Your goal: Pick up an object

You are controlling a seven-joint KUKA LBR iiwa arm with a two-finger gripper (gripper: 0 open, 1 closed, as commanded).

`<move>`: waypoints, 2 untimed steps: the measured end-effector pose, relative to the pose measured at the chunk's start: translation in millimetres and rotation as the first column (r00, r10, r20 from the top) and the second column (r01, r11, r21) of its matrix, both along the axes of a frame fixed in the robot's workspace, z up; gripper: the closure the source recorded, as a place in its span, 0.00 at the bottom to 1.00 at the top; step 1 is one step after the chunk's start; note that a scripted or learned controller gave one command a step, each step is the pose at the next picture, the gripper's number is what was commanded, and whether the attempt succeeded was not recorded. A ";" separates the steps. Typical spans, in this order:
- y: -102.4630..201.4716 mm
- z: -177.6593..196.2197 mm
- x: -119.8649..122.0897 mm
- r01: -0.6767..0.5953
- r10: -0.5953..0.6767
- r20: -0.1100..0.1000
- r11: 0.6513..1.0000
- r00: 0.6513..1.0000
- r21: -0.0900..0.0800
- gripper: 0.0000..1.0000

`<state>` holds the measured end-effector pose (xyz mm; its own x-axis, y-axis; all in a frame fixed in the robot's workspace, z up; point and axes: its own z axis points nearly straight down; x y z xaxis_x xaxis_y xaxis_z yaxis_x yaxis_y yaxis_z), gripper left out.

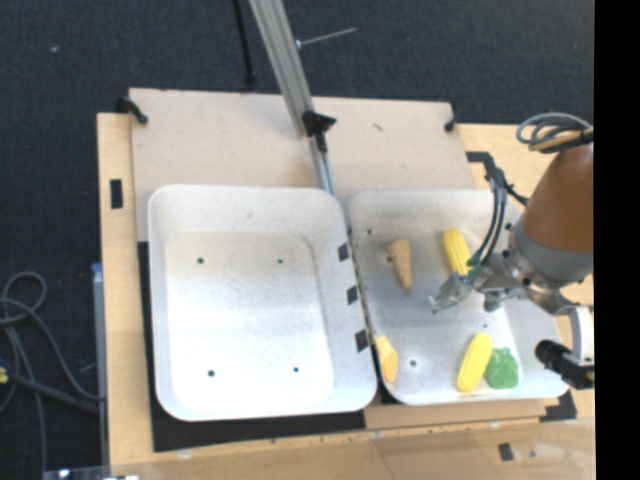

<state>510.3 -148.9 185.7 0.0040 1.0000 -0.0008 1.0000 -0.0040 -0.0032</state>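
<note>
My pincer [452, 293] hangs low over the middle of the right bin [420, 208], reaching in from the right, and I cannot tell how it is set or whether it grips anything. An upright yellow corn cob [456, 251] lies just behind it, a tan cone [401, 262] to its left. Near the front wall lie a second corn cob [474, 361] touching a green piece [503, 368], and an orange piece [386, 357] by the left wall. The left bin [250, 298] sits beside it on the table [230, 138].
</note>
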 end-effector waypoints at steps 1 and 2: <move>0.3 -50.6 9.4 -0.001 0.001 0.000 1.000 1.000 -0.001 0.00; -1.2 -86.6 9.1 -0.001 0.001 0.002 1.000 1.000 -0.001 0.00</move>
<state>519.4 -150.2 99.1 0.0027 1.0000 -0.0021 1.0000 -0.0027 -0.0016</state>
